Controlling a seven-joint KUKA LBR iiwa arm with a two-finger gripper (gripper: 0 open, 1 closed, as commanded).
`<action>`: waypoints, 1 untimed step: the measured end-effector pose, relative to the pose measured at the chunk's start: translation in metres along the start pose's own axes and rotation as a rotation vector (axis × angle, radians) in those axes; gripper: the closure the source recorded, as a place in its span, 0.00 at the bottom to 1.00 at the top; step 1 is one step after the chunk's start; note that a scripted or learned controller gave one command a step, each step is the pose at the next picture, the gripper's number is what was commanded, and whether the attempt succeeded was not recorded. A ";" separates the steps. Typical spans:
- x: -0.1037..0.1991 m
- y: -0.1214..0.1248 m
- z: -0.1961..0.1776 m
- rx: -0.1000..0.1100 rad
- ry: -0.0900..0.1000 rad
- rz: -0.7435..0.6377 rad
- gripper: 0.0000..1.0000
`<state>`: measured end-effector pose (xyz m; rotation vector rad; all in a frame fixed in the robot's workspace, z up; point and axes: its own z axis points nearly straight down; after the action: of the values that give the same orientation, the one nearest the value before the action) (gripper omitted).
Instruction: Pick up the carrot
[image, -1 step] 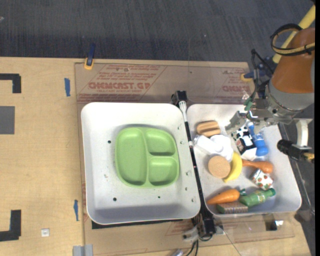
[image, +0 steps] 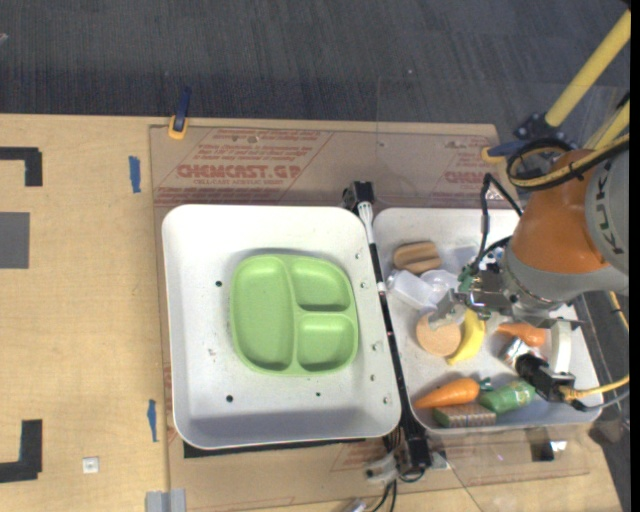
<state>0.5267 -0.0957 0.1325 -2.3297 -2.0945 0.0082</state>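
The orange carrot (image: 448, 392) lies along the front wall of the right bin (image: 470, 226), its thick end pointing right towards a green piece (image: 506, 398). My gripper (image: 476, 297) hangs over the middle of that bin, above a yellow banana (image: 467, 340) and a round tan disc (image: 435, 337). It is well behind the carrot and apart from it. The grey wrist with its orange band (image: 555, 235) hides the bin's back right part.
The right bin also holds a brown bread-like piece (image: 415, 255), a crumpled clear wrapper (image: 415, 290) and a small orange item (image: 522, 335). A green divided plate (image: 295, 312) sits in the left bin (image: 200, 300). A black rail (image: 378, 290) separates the bins.
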 end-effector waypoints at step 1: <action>-0.020 -0.041 0.043 -0.019 -0.001 -0.294 0.00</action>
<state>0.4837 -0.1106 0.0902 -2.0066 -2.4240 -0.0133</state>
